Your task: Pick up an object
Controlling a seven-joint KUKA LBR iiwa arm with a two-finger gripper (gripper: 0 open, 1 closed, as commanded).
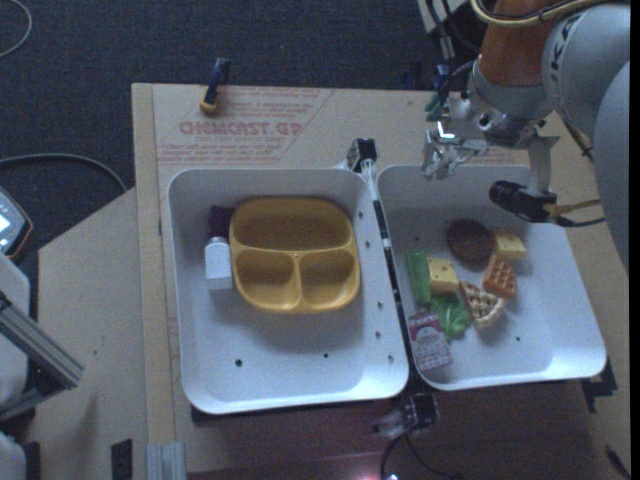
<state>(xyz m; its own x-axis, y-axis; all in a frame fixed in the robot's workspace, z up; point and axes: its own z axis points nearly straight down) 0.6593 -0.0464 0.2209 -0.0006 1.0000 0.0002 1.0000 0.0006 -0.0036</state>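
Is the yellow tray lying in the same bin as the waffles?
No, the yellow tray lies in the left bin, the waffles in the right bin.

A yellow tray point(293, 254) sits in a white bin point(190, 268), beside a brown patty point(468, 240) and orange waffle point(500, 276).

Dim, slightly soft overhead view, dark floor, mild pinkish glare at the bottom edge
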